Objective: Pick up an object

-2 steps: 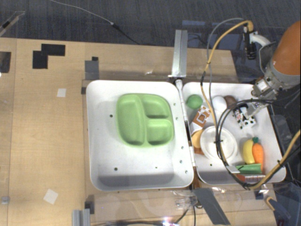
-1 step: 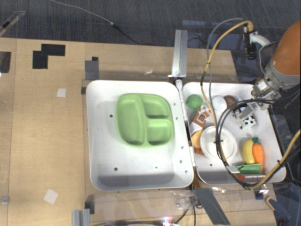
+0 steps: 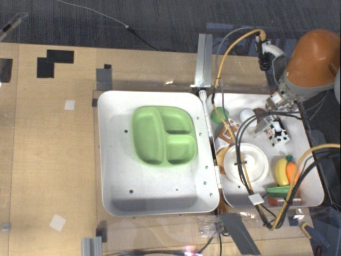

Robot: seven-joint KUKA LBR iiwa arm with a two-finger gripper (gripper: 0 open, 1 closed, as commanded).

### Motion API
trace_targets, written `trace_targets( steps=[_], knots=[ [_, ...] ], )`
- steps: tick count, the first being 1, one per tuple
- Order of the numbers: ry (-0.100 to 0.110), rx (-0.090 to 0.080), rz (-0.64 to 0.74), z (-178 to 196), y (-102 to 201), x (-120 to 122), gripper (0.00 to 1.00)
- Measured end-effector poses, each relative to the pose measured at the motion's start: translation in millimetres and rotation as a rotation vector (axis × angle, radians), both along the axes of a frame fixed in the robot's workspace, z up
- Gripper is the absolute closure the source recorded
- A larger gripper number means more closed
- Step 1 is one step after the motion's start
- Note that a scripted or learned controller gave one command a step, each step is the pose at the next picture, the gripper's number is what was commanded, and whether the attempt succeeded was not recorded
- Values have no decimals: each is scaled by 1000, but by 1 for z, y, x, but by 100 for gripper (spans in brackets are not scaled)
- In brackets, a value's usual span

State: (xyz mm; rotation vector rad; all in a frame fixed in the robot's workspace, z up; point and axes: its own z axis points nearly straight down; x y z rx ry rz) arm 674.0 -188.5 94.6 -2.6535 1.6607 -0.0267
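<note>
The right bin (image 3: pixel 314 196) holds several small things: a black-and-white spotted toy (image 3: pixel 278 133), a white round plate (image 3: pixel 250 163), a yellow banana (image 3: pixel 281 170), an orange carrot (image 3: pixel 291 173), a green cup-like piece (image 3: pixel 219 114), an orange-and-white patterned item (image 3: pixel 229 130) and a green marker (image 3: pixel 277 190) over a red piece (image 3: pixel 281 201). My gripper (image 3: pixel 264 120) hangs low over the back of this bin, just left of the spotted toy and above the plate. Nothing is seen held in it.
The left bin (image 3: pixel 117 191) carries a green divided tray (image 3: pixel 163 135). Black and yellow cables (image 3: pixel 242 143) loop across the right bin and over the plate. The arm's orange band (image 3: pixel 314 57) sits over the bin's back right corner. A metal post (image 3: pixel 203 63) stands between the bins at the back.
</note>
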Motion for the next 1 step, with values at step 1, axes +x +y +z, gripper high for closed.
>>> trace_targets(
  steps=[1],
  knots=[
    [-3,-4,-68,0,10,-81,0]
  ],
)
